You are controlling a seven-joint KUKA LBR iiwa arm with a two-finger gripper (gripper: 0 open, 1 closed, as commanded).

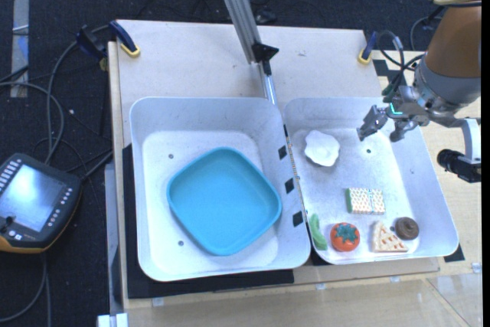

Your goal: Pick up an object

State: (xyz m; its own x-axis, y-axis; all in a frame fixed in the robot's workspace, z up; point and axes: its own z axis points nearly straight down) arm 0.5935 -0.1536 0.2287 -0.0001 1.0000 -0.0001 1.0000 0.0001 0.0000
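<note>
My gripper hangs over the back right part of the right bin, its two dark fingers spread apart with nothing between them. A white lumpy object lies to its left in the same bin. Along the bin's front lie a green piece, a red tomato, a checkered cracker, a pizza slice and a brown doughnut. The gripper is well behind these, touching none.
The left bin holds a blue square plate. A slanted metal pole crosses above the bench's back. Yellow clamps sit at the bench corners. A teach pendant lies on the floor at left.
</note>
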